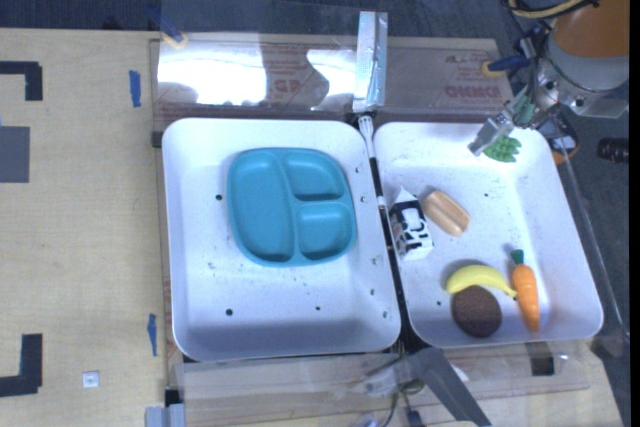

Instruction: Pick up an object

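Brown round fruit (pixel 477 310), dark, beside banana (pixel 480 278).

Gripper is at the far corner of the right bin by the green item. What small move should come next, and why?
Probably lower slightly onto the green item: the gripper sits right at it in the right bin, and whether it is gripped is unclear. The banana and carrot lie farther off.

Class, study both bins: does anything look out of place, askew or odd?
One thing: a small black-and-white card lies tilted over the divider between the bins, in neither bin properly. The green item sits at the gripper near the right bin's far rim.
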### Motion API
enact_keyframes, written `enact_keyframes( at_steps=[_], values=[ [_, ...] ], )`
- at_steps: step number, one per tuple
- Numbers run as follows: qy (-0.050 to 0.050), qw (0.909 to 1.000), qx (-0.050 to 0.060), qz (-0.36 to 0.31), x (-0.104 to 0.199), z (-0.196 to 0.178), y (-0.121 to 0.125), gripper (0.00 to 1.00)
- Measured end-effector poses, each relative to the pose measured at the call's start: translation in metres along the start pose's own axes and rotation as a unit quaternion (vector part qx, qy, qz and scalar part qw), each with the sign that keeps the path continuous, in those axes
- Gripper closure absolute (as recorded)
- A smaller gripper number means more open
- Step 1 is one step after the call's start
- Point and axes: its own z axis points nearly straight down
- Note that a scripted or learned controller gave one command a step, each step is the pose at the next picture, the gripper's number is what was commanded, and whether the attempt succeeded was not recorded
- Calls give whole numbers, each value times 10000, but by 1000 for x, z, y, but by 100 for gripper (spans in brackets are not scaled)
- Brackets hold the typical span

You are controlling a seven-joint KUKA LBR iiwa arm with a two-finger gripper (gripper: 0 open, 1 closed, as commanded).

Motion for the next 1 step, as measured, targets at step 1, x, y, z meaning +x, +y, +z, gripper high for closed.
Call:
enact_keyframes(
  at_steps=[1],
  values=[
    [28,9976,32,-692,61,19,-13,100]
  ],
)
